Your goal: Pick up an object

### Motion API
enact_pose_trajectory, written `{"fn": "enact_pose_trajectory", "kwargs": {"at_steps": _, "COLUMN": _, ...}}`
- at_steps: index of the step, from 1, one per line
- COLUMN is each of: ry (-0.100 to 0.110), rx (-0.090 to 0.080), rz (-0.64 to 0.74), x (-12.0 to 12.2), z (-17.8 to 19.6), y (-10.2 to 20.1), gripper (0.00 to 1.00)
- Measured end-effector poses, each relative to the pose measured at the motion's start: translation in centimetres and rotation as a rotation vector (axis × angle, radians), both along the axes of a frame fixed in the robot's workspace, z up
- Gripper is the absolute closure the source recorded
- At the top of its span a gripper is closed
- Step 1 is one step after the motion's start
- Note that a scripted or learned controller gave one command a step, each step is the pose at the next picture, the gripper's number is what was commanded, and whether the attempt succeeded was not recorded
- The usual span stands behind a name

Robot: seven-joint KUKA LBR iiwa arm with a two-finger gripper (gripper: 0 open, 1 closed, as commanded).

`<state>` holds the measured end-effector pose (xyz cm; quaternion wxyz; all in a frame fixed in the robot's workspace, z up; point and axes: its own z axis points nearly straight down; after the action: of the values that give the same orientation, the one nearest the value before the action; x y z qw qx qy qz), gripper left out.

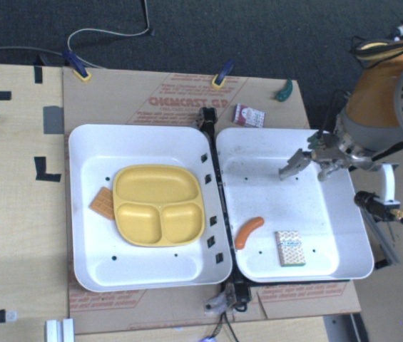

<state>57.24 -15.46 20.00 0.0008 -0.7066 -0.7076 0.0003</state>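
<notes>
Overhead, grey two-finger gripper [308, 164] hovers above right white plastic bin [344, 266], fingers seemingly spread, grasping nothing; orange sausage-shaped toy [249, 231] near small printed card box [290, 249].

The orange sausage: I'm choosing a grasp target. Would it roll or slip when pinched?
The sausage looks round and smooth, so it may roll or slip if pushed sideways. It lies flat on the bin floor, clear of the box, probably light.

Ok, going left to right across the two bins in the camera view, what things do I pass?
Cracker → yellow divided plate → orange sausage → small patterned box → gripper, above the right bin.
</notes>
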Motion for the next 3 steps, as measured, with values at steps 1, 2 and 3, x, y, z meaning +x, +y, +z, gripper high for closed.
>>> {"fn": "enact_pose_trajectory", "kwargs": {"at_steps": 1, "ry": -0.006, "rx": -0.001, "rz": 0.000, "x": 3.1, "z": -11.3, "y": 1.6, "gripper": 0.00}}
{"fn": "enact_pose_trajectory", "kwargs": {"at_steps": 2, "ry": -0.008, "rx": -0.003, "rz": 0.000, "x": 3.1, "z": -10.3, "y": 1.5, "gripper": 1.00}}
{"fn": "enact_pose_trajectory", "kwargs": {"at_steps": 3, "ry": -0.008, "rx": -0.003, "rz": 0.000, "x": 3.1, "z": -10.3, "y": 1.5, "gripper": 0.00}}
